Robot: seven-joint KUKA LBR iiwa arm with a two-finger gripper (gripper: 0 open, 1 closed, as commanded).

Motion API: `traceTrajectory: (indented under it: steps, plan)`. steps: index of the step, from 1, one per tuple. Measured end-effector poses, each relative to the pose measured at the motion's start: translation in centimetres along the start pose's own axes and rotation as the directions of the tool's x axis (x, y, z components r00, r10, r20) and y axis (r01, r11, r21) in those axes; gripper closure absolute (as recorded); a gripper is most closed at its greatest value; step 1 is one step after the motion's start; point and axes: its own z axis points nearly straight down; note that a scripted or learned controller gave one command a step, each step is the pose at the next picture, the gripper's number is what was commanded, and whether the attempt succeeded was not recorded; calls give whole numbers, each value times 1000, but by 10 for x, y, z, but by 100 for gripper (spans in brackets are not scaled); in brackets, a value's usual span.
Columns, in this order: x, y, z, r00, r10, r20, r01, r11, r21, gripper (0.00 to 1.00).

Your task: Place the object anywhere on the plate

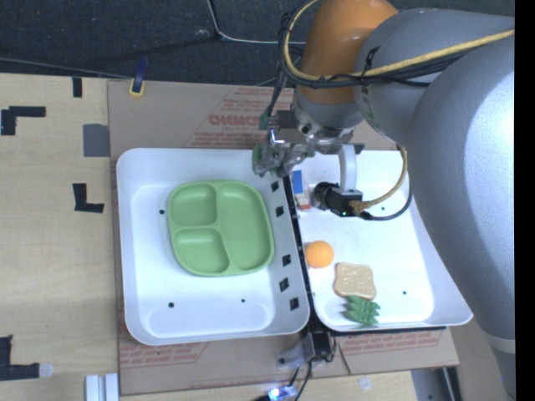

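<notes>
The hand hangs over the far end of the divide where the two white bins meet, at the end of the grey arm with its orange band. Whether anything sits between its fingers, or whether they are apart or together, I cannot tell: the metal parts there are small and blurred against the bin walls. Below and to the left of the hand, in the left bin, lies the green plate, a rounded tray with three compartments and nothing in them. Below the hand and slightly to its right, in the right bin, rests a small orange ball close to the divide. Just beyond the ball, further from the hand, lies a slice of toast, and touching the toast's near edge is a small green leafy thing. All three are well apart from the hand and from the plate. Directly right of the hand, a black fitting with a yellow cable hangs from the wrist above the right bin. Both bins sit on a sheet of cardboard that covers the pale wooden worktop, which stretches away to the hand's left and carries a few black tape marks.
</notes>
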Motion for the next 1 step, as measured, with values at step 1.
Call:
traceTrajectory:
  steps: [1]
  plan:
    - [46,18,12,1000,0,0,0,1000,-1,100]
